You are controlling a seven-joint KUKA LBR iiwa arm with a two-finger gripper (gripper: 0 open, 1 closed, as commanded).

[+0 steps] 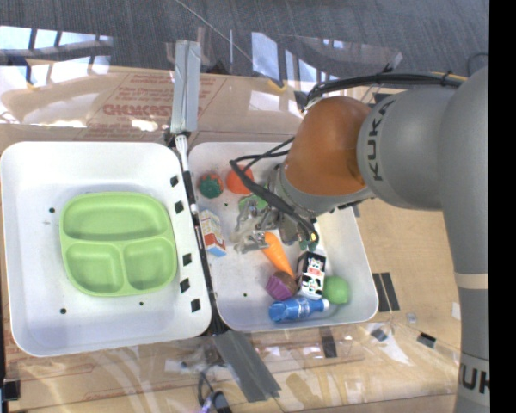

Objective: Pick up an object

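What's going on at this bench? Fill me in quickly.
A KUKA arm is reaching from the right into the right bin, its gripper low among a jumble of small toys. An orange carrot lies right beside it, with a blue bottle and a green ball nearer the front. Nothing is visibly lifted yet. The left bin holds a green divided tray.

Two white bins (17,231), one green tray (116,242), one carrot (278,249).

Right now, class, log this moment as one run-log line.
arm: over right bin | gripper: low beside carrot | left bin: green tray | object lifted: none seen
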